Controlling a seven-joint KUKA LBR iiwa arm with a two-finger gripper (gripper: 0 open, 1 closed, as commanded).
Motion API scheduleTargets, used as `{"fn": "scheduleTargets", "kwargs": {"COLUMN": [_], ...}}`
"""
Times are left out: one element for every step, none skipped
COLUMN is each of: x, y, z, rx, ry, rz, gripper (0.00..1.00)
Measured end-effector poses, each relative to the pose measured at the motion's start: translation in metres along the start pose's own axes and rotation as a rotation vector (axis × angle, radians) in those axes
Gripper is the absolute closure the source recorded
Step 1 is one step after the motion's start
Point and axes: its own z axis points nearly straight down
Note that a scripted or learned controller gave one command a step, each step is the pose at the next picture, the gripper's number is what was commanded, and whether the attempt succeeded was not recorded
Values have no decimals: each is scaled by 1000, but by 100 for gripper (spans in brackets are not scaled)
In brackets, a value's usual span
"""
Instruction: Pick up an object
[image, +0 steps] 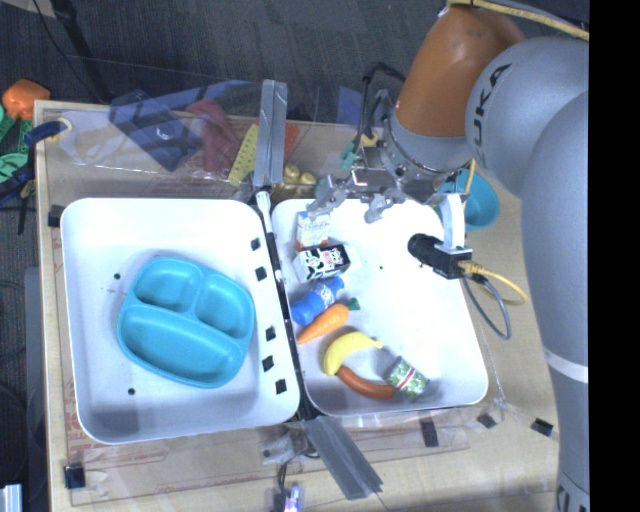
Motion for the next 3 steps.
{"fn": "scheduleTargets", "kwargs": {"x": [-5, -20, -40], "y": [-62, -76, -60], "z": [120, 144, 178], "rx": [-26, -20, -6], "ry": [-9, -15, -4], "rz": [-267, -314, -420], "gripper": [0, 0, 0]}}
